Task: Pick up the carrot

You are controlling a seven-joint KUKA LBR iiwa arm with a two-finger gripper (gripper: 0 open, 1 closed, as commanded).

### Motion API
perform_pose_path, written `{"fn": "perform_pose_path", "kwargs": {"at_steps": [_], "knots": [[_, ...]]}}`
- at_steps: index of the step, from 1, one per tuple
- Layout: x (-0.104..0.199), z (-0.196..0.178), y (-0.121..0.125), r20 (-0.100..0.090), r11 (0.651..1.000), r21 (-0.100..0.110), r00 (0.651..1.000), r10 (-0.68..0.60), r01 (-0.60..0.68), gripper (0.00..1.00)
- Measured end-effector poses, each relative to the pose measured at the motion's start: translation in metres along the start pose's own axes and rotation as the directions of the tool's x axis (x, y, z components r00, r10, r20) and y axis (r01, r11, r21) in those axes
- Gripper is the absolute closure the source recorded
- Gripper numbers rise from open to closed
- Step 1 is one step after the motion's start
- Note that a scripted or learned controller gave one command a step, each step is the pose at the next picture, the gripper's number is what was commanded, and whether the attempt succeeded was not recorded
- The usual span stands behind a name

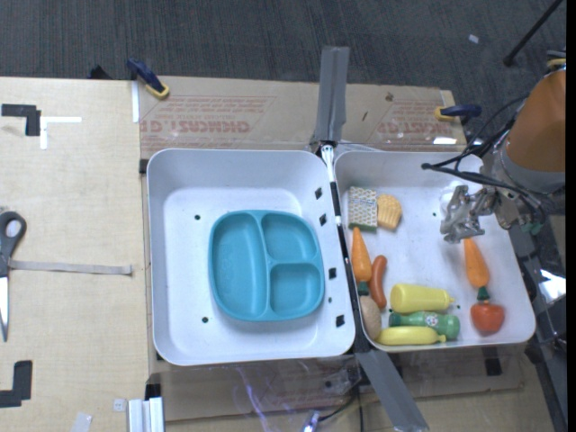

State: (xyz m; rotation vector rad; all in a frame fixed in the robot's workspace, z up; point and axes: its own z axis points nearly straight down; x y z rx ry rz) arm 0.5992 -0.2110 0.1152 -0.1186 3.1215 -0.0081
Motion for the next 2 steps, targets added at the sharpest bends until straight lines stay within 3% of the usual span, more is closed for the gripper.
{"fn": "perform_pose_path", "kwargs": {"at_steps": [1,2], "knots": [[0.053,-0.06,0.053,-0.014,0.996,-0.004,0.996,0.086,-0.086,1.0],[0.096,0.021,0.024,-0.013,0.982,-0.007,0.982,-0.19,0.19,1.0]]}}
